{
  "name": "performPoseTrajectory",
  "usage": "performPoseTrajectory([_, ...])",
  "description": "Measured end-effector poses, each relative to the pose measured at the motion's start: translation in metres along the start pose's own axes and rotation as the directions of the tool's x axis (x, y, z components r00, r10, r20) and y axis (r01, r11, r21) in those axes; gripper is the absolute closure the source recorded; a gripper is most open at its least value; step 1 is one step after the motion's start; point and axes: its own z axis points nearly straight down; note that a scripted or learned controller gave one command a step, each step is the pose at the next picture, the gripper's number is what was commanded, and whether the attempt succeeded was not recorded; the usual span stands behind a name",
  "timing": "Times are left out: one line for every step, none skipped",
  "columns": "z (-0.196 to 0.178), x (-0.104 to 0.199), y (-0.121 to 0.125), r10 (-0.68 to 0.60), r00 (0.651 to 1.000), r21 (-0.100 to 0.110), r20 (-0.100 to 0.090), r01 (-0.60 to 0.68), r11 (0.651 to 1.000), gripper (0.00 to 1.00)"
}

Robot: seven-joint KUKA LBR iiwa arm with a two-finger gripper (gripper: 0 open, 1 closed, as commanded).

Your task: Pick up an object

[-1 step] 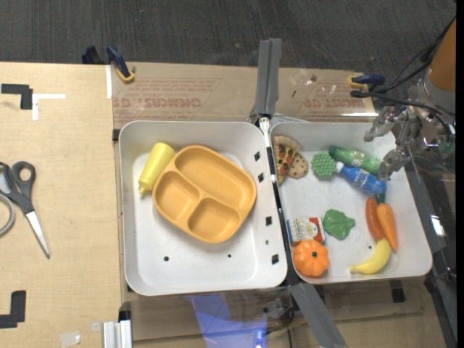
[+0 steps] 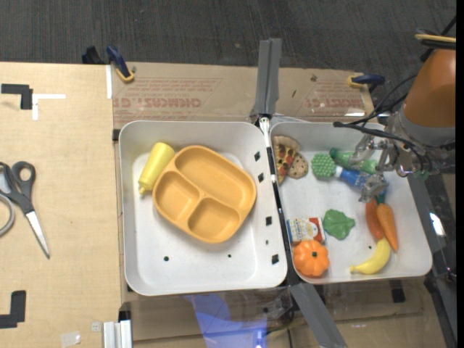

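Over the right bin (image 2: 424, 263) we've got the end effector (image 2: 377, 167) low beside a blue-and-green bottle (image 2: 349, 167), near the carrots (image 2: 383, 222), and honestly we can't tell its grip state.

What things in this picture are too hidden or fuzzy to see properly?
- The gripper: its metal parts blur together over the blue-and-green bottle, so any grasp is unclear.
- The yellow bottle: the orange tray hides its lower end.
- The scissors: cut off by the left edge.
- The small carton: label too small to read.
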Motion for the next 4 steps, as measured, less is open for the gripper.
performPoseTrajectory([0.027,0.082,0.001,0.083,0.997,-0.001,-0.002,-0.083,0.997,0.0])
performPoseTrajectory([0.024,0.125,-0.005,0.128,0.992,-0.001,0.009,-0.128,0.992,0.0])
performPoseTrajectory([0.023,0.126,-0.008,0.114,0.993,0.0,0.012,-0.114,0.993,0.0])
performPoseTrajectory([0.021,0.129,-0.014,0.076,0.997,0.001,0.021,-0.076,0.997,0.0])
